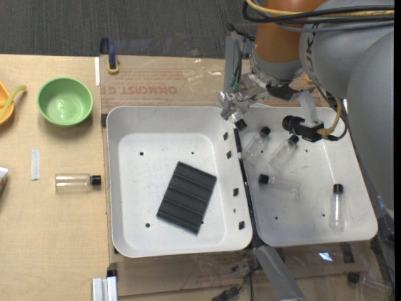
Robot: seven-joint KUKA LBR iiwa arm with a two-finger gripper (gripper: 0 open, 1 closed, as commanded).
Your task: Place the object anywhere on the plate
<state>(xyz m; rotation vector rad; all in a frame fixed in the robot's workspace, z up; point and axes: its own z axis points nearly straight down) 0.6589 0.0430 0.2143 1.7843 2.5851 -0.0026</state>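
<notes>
Pincer (233, 110) hovering over the bins' shared rim, grip state impossible to tell.
It is needing a vial (280, 152) (several lying nearby) squarely grasped before crossing to the dark plate (187, 197).

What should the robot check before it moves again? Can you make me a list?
1. Is something held? The two-finger gripper sits above the seam between the bins; whether anything is between its fingers: cannot tell.
2. Is the plate easy to see? The dark grey ribbed rectangular plate lies flat in the left white bin: ok.
3. Is the plate's top free? Nothing rests on it: ok.
4. Are there objects to pick? Small clear plastic bottles with black caps lie in the right white bin: ok.
5. Is an object on the plate yet? Not ok.
</notes>
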